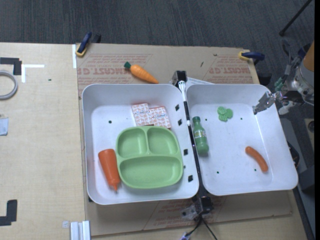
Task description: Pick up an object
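The right bin (280, 181) holds a green bottle (200, 135) lying by its left wall, a small green leafy piece (225, 114) near the back, and an orange sausage (256, 159) towards the right. My gripper (263, 104) hangs over the right bin's back right corner, apart from all three, with nothing visibly in it. In the left bin (92, 134) lie a green divided plate (149, 157), an orange carrot-shaped toy (109, 168) to the plate's left, and a red-and-white patterned box (148, 115) behind the plate.
A carrot with a green top (141, 72) lies on the cardboard behind the left bin. Blue clamps (84, 43) (252, 56) hold the cardboard's back corners. The arm's body (302, 81) stands past the right bin's right wall. A clip (180, 77) joins the bins at the back.
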Available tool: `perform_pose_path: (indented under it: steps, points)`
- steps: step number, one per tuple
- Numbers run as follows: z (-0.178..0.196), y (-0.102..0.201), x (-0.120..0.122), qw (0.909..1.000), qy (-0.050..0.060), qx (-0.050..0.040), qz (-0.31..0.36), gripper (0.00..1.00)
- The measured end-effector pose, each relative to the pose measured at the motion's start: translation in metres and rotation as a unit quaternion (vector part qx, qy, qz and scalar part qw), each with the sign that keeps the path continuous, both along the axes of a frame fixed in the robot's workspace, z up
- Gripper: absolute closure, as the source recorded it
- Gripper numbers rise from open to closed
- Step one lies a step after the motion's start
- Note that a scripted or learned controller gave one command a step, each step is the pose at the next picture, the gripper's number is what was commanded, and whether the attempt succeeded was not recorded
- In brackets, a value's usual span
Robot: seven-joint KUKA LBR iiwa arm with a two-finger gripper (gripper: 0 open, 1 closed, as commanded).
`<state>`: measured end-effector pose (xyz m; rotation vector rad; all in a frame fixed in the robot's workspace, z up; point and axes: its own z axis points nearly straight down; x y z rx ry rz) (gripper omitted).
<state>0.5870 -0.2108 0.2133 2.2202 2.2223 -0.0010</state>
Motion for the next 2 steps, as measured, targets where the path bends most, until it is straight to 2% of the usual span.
perform_pose_path:
  steps: [1, 2]
  points:
    - [-0.086, -0.005, -0.066, 0.9841, 0.000, 0.0003, 0.178, 0.00]
    - [-0.121, 0.008, -0.090, 0.9615, -0.001, 0.0002, 0.275, 0.00]
